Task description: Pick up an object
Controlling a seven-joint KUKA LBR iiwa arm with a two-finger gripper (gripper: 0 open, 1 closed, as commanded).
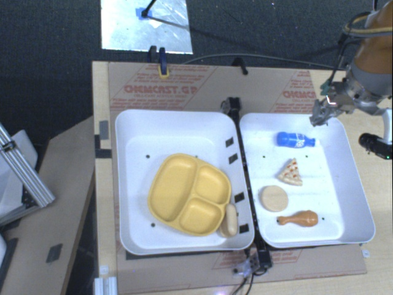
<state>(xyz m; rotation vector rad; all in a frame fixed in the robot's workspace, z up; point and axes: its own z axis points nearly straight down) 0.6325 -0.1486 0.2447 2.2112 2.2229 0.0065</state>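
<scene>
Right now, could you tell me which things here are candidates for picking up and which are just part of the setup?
Candidates:
blue bottle
pizza slice
round cookie
drumstick
bread roll
yellow divided tray

Setup:
left bin
right bin
gripper

Arm (371, 48) cut off by right edge, only wrist and orange band in frame. Gripper (320, 117) small and dark over far corner of right bin (359, 183); finger spacing too small to tell. Bread roll (229, 220) partly tucked under rim of yellow tray (190, 193). Metal frame (21, 171) cropped at left edge. Label on blue bottle (295, 140) unreadable.
</scene>
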